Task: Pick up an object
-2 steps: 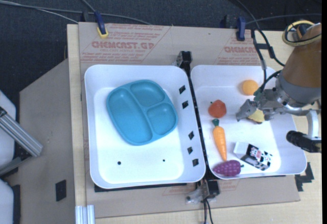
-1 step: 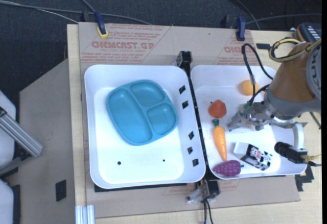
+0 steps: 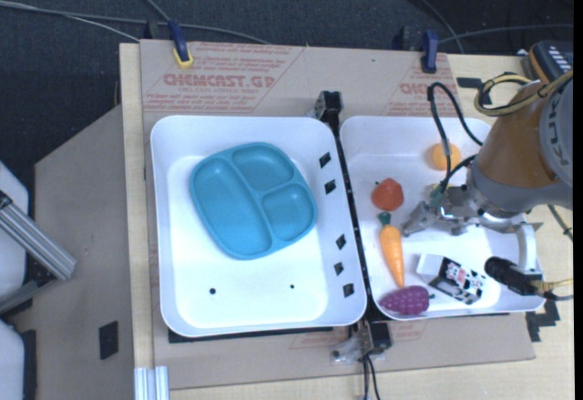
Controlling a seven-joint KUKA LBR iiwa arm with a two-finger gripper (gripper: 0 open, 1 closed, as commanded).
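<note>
Jaws on the gripper (image 3: 428, 216) point left over the right bin (image 3: 414, 136), low above its floor; whether they are spread or closed cannot be told from this view, and nothing is seen between them. Just left of the tips lies the carrot (image 3: 392, 252), its green end up near them and its body running down toward the purple grapes (image 3: 405, 301). Above the carrot, left and a little up from the tips, sits the red strawberry (image 3: 387, 194), apart from them. An orange fruit (image 3: 444, 155) rests further back, beside the arm (image 3: 519, 152). Below the gripper lies a small white box (image 3: 446, 272) with black marks. In the left bin (image 3: 173, 234) sits a blue plate (image 3: 252, 198), well apart
</note>
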